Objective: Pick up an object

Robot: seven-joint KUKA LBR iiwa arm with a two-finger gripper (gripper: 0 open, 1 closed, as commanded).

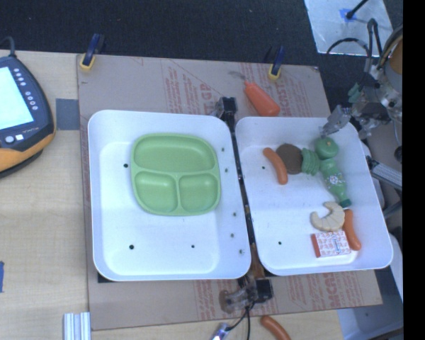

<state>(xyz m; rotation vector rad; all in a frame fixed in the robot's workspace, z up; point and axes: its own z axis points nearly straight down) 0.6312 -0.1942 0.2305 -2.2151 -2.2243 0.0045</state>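
Observation:
The right bin [297,257] holds an orange-brown sausage [275,165], a dark brown round piece [291,158], a green bottle-shaped toy [327,163], a pale croissant-shaped piece [329,218], an orange carrot-like stick [351,230] and a red-and-white packet [331,244]. My gripper [338,121] hangs at the bin's far right corner, just above and right of the green toy's cap, apart from it. Nothing shows in its grasp.
The left bin [113,253] carries a green divided plate [176,173]. An orange carrot [261,99] lies on the cardboard behind the bins; another orange piece [276,326] lies in front. A teach pendant [10,115] sits at far left. Clamps [91,52] hold the cardboard.

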